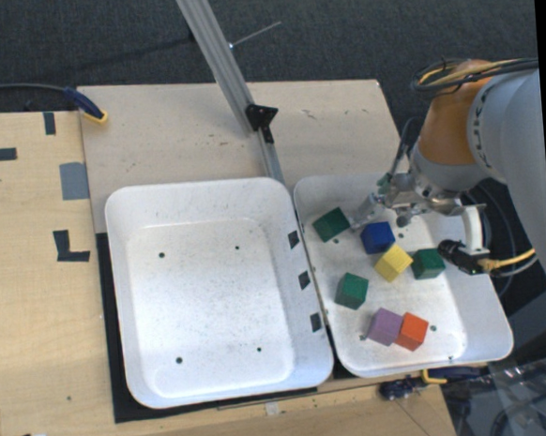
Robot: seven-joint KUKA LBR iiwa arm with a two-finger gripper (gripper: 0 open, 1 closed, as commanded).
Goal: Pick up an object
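Note:
The right bin holds several small blocks. A blue block lies near its top middle, with a dark green block to its left. A yellow block and a green block sit just below the blue one. Another green block lies lower left, and a purple block touches an orange block near the front. My gripper hangs low over the bin's upper part, just above and right of the blue block. Nothing shows held in it.
The left bin stands beside the right one. A slanted metal bar runs down from the top to the gap between the bins. The arm's grey and orange body covers the bench's right edge.

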